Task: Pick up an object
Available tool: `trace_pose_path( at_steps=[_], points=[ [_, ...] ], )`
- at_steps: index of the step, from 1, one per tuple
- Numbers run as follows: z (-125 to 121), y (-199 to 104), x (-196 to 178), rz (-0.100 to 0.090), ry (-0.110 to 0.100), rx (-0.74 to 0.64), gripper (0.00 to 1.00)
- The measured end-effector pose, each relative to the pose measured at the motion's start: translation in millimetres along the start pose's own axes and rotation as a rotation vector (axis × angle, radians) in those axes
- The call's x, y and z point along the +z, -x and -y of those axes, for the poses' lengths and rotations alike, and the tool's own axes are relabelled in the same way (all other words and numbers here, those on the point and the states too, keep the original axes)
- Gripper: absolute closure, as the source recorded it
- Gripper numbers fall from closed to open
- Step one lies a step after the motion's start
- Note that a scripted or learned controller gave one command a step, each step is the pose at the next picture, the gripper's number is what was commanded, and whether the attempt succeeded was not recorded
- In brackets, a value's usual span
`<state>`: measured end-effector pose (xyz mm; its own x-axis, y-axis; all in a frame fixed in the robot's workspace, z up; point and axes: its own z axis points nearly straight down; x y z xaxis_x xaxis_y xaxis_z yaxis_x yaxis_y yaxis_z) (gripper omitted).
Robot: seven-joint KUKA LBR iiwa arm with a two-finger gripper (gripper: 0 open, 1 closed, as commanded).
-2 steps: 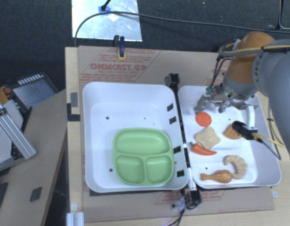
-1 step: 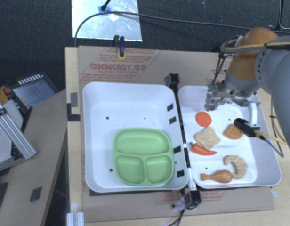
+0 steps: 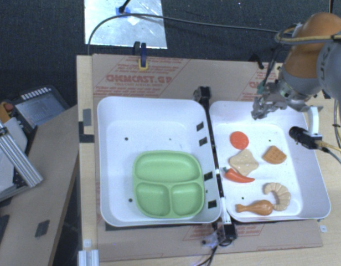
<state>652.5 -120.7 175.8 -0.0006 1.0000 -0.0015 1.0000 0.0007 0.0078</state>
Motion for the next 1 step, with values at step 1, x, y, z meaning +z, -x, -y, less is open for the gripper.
trace_pose_path(
  at_steps=[1],
  points=[
    [-7.7, -0.9, -45.9, 0.0, -0.001, -0.003, 1.0]
  ],
)
